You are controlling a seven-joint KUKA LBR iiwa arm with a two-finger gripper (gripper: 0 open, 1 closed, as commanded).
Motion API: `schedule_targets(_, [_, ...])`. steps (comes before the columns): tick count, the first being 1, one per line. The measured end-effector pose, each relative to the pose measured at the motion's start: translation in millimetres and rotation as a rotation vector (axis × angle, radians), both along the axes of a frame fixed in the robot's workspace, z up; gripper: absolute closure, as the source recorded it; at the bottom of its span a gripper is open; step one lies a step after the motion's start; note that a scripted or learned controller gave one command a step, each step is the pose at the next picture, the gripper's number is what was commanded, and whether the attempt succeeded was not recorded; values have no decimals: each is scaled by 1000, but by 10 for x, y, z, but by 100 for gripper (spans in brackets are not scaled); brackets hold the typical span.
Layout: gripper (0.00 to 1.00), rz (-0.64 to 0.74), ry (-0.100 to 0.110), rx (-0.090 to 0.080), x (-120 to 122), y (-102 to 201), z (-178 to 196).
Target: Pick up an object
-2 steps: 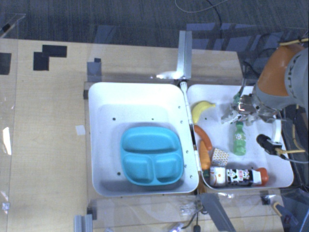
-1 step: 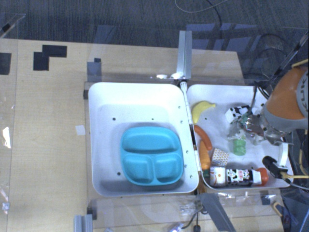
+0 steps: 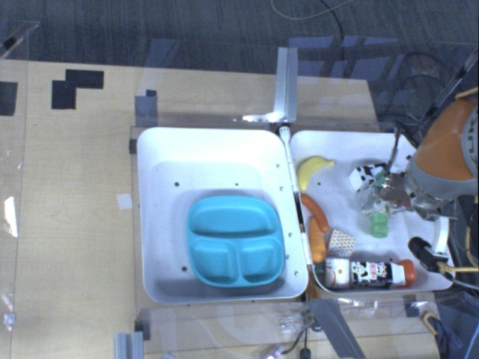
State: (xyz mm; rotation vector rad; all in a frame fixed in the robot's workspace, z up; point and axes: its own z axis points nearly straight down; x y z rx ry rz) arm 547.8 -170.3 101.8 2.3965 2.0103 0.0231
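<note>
Target looks like the small green object point(image 3: 379, 224) on the floor of the right bin point(image 3: 340, 142), right under the gripper point(image 3: 385, 194) — touching or nearly so, can't tell which. Can't tell the gripper's state either; the view is too blurred there. You'll want it centred over the green piece before closing, and a straight lift. Watch the black-and-white item point(image 3: 364, 175) just beside it. Banana point(image 3: 312, 170), carrot point(image 3: 317, 226) and bottle point(image 3: 370, 272) lie clear. Blue tray point(image 3: 234, 239) sits in the left bin point(image 3: 161, 155).
</note>
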Motion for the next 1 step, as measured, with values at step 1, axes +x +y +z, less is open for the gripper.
schedule_targets(1, [100,-119,14,2,277,457,1060])
